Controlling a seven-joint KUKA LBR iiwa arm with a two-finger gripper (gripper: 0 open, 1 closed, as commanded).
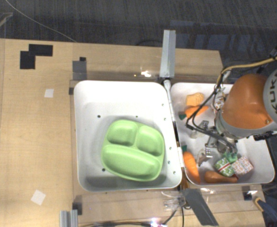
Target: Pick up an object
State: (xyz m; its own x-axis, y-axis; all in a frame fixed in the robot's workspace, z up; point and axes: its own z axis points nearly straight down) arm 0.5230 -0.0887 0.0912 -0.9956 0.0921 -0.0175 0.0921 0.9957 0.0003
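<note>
Gripper (213, 151) is low inside the right bin (270, 167), under the orange wrist band; the metal finger parts and cables are a dark clutter from up here, so whether it is spread or closed I cannot tell, and nothing is visibly held.

Using the right bin as the landmark: the gripper sits at about its middle, slightly toward the near wall. Just beyond the tool, toward the bin's near right corner, lies a green-and-white carton (225, 164) touching a red-patterned packet (243, 165). Below them, along the near wall, an orange carrot-like piece (220, 177). At the near left corner, against the divider wall, another orange carrot (190, 164). At the far end of the bin, a pale orange lump (195, 100) with a further orange item (193, 111) just beside it, partly behind cables.

Left of the right bin, the left bin (84, 103) holds a green divided tray (133, 150), well apart from the tool.

Step, as I judge it: approach/descent over the near cluster, grasp not yet confirmed. Likely target is the carton or the near-left carrot; can't say which. Next move calls for centring over a single item, settling down onto it, closing, then a straight lift. Risk: the carton and packet touch, so a pinch could catch both or push one aside; the carrot hugs the wall, leaving little finger room.
</note>
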